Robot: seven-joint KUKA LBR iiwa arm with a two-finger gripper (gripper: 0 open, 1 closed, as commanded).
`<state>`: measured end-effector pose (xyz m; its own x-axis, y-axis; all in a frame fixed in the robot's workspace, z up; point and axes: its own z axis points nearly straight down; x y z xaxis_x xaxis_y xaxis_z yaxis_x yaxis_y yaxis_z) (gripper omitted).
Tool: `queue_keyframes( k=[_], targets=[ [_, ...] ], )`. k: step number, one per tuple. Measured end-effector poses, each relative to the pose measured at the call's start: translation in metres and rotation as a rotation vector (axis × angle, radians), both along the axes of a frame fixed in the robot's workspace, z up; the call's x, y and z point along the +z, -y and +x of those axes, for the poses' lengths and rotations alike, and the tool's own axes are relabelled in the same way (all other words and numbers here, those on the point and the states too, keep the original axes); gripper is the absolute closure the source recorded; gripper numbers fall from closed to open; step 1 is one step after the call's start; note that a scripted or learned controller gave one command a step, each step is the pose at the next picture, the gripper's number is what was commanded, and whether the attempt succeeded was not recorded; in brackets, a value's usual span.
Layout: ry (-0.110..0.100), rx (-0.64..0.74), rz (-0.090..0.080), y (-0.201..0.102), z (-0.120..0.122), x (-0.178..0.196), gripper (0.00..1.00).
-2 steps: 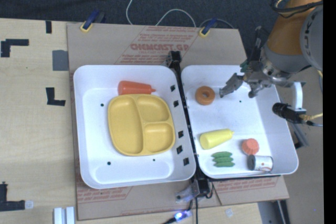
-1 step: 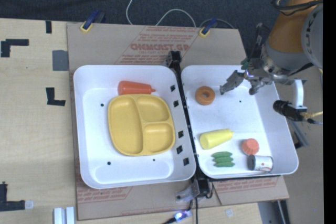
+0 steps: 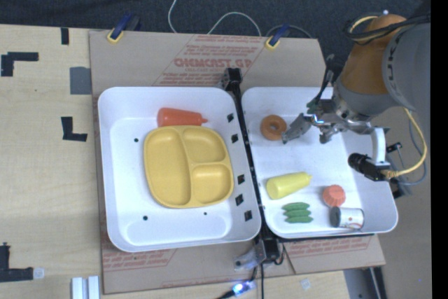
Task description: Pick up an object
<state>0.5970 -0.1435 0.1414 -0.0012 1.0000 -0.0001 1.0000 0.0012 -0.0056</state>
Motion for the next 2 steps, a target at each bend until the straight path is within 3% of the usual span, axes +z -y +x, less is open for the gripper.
queue_keyframes(
  k=[1,2],
  targets=[
    [0.0,0.0,0.0,-0.001,-0.001,-0.054,0.0],
    [0.003,0.001,0.0,-0.001,0.0,-0.041,1.0]
  ],
)
